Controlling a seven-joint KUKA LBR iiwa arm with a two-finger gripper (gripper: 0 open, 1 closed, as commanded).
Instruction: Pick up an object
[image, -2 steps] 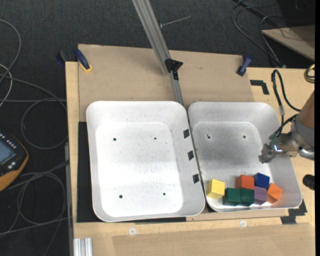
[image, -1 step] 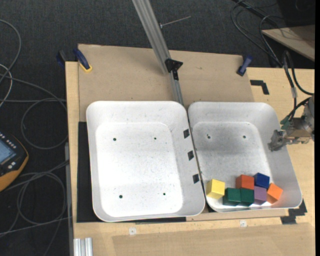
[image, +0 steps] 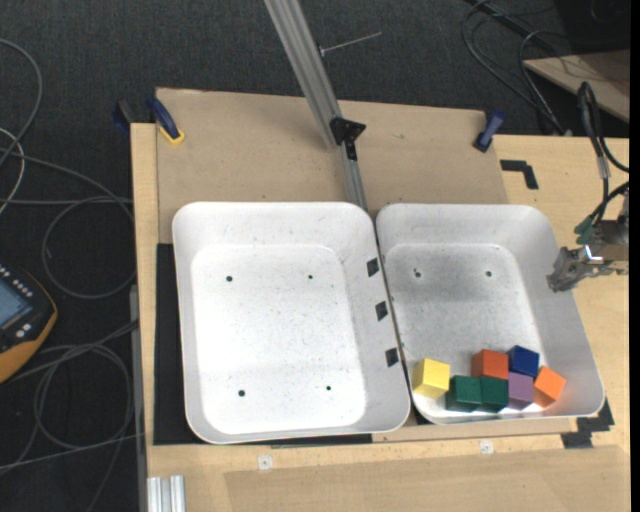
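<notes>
Several small coloured blocks crowd the near edge of the right bin (image: 462, 282): a yellow block (image: 432, 377), two green blocks (image: 477, 392), an orange-red block (image: 489, 363), a blue block (image: 524, 359), a purple block (image: 521, 386) and an orange block (image: 549, 383). My gripper (image: 566, 268) hangs at the far right, over the right bin's right rim, well back from the blocks. Nothing shows between its fingers, and they are too small to read.
The left bin (image: 275, 320) lies beside the right one. A grey metal pole (image: 318, 85) slants from the top down to the gap between the bins. Blue clamps (image: 488, 130) hold the board's far corners. Cables lie on the dark floor at left.
</notes>
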